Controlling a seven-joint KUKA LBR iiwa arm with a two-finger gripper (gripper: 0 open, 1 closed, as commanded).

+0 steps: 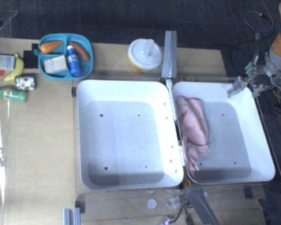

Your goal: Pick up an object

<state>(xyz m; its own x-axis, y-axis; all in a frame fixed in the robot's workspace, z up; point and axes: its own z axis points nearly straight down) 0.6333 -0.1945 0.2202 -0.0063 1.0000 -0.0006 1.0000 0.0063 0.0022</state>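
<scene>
A crumpled pink cloth (pixel 193 125) lies in the right bin (pixel 243 172), pressed against the bin's left wall. My gripper (pixel 247 89) hangs over the far right corner of that bin, well to the right of the cloth. Its two fingers stand spread apart, and it is open with nothing between them. The arm's orange band (pixel 279 45) shows at the right edge of the view.
The left bin (pixel 126 135) sits beside the right one. On the bench behind are a blue divided tray of toy food (pixel 65 56), a white lidded cup (pixel 145 54), a banana (pixel 15 68), a small can (pixel 25 83) and a green bottle (pixel 10 94). Cables hang at the back right.
</scene>
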